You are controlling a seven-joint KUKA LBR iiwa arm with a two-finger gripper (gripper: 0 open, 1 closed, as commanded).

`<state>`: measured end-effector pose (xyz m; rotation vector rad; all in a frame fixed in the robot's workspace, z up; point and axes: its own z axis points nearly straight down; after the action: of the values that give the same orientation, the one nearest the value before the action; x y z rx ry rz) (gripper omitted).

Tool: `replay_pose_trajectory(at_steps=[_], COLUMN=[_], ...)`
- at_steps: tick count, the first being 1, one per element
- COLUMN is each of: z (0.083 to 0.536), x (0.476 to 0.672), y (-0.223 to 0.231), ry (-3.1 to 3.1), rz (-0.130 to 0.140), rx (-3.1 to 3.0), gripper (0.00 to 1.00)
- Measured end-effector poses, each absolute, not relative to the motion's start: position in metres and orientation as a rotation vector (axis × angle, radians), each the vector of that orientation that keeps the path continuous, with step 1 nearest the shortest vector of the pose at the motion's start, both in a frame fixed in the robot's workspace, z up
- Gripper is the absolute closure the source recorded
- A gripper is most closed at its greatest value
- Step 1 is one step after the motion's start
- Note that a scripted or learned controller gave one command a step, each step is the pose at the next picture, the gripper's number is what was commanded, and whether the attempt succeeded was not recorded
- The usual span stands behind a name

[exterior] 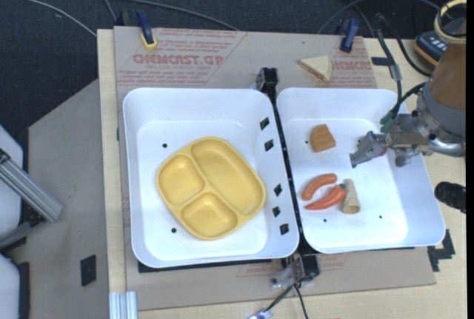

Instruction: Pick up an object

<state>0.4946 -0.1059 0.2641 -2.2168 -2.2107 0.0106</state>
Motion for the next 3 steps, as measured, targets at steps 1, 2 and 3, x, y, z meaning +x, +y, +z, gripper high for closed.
replay_pose_trajectory(at_steps=[1, 2, 3], z=[0.269, 0.213, 0.170], x=[0.497, 0.504, 0.504], y=[-0.106, -0.100, -0.097], ry=[-2.220, -2.216, -2.216], rz=[0.000, 0.006, 0.005], rx=[-2.220, -2.216, -2.216], gripper=[0.00, 0.00, 0.00])
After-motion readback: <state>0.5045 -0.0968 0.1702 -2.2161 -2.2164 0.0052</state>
